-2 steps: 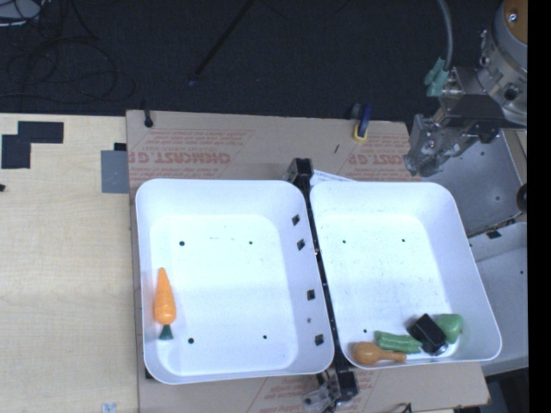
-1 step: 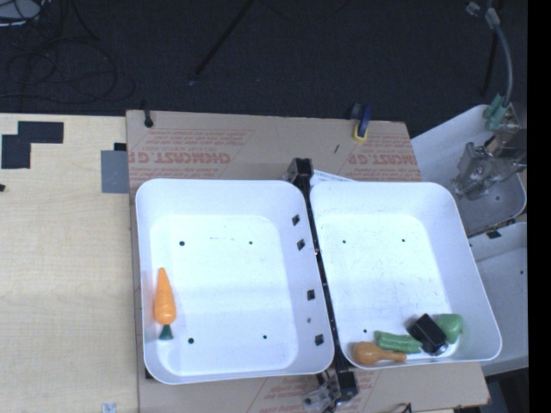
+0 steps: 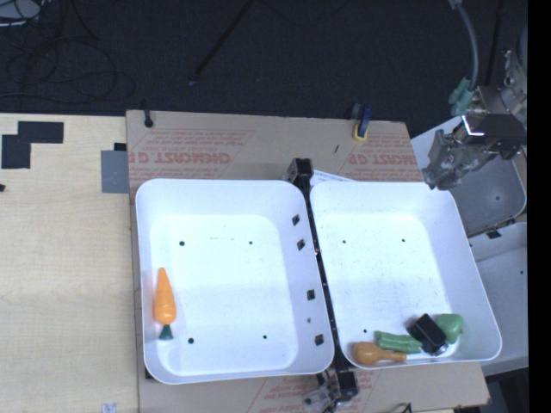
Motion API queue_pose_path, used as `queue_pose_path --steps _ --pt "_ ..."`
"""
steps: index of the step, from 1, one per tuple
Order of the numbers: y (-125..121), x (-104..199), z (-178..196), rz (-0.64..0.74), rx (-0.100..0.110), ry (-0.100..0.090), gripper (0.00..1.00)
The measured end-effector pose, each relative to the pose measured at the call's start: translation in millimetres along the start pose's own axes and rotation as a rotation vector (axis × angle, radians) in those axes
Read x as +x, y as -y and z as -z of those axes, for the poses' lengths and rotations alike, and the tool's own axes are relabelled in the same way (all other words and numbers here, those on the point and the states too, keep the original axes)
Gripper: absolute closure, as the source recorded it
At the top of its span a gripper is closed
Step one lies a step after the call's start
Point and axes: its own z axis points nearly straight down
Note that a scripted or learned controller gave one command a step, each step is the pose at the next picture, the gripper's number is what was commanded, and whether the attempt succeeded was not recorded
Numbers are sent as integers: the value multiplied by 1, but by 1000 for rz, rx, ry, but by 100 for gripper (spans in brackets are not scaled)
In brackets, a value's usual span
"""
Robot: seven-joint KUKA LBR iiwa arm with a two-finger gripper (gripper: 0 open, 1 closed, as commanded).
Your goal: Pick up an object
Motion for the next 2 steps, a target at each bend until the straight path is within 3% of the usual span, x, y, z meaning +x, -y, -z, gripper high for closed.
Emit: queue_pose_path --steps 2 --pt "0 21 -1 -3 2 0 100"
